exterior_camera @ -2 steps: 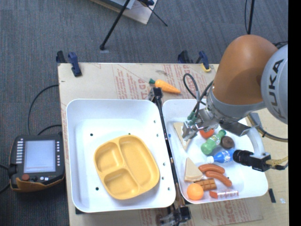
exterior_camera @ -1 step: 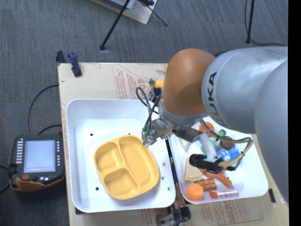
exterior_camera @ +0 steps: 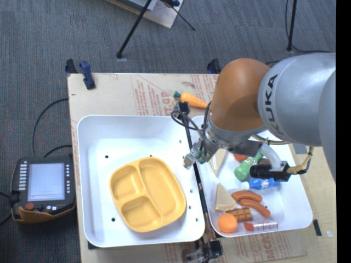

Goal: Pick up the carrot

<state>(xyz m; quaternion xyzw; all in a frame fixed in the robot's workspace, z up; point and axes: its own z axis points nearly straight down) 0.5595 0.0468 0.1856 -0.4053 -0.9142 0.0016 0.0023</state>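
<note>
Two white bins sit side by side at frame centre. The carrot [exterior_camera: 193, 98] lies on the bench board above them, just beyond the right bin's [exterior_camera: 299, 212] upper-left corner. The gripper [exterior_camera: 196, 156] hangs over the seam between the bins; whether it is spread or pinching cannot be told. A yellow divided plate [exterior_camera: 147, 194] rests in the left bin [exterior_camera: 90, 147].
</note>
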